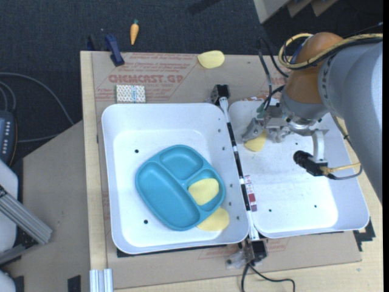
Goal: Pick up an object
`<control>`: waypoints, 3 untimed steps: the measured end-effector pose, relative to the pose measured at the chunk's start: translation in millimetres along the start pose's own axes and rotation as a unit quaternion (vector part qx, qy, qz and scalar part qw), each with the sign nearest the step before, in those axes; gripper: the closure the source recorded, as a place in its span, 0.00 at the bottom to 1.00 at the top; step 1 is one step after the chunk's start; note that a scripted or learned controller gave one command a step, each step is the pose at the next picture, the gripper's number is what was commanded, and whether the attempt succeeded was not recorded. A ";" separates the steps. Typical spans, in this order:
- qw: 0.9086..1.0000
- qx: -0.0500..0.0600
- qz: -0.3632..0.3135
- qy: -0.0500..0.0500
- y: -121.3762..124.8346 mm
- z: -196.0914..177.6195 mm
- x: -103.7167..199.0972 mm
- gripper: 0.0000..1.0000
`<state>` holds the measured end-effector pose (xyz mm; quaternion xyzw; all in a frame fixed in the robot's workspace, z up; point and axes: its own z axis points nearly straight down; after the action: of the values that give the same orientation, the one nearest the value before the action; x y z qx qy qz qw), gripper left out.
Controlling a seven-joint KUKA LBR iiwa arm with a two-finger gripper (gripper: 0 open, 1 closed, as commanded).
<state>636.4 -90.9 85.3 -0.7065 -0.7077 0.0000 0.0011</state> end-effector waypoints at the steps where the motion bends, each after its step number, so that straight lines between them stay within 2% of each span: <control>1: 1.000 -0.001 0.000 -0.001 0.3 -10.1 -0.2 1.00; 2: 1.000 -0.001 0.000 -0.001 0.3 -10.1 -0.2 0.00; 3: 1.000 -0.002 0.000 -0.001 8.1 0.7 -5.4 0.00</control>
<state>644.5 -96.3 84.6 -0.7066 -0.7076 -0.0004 -0.0008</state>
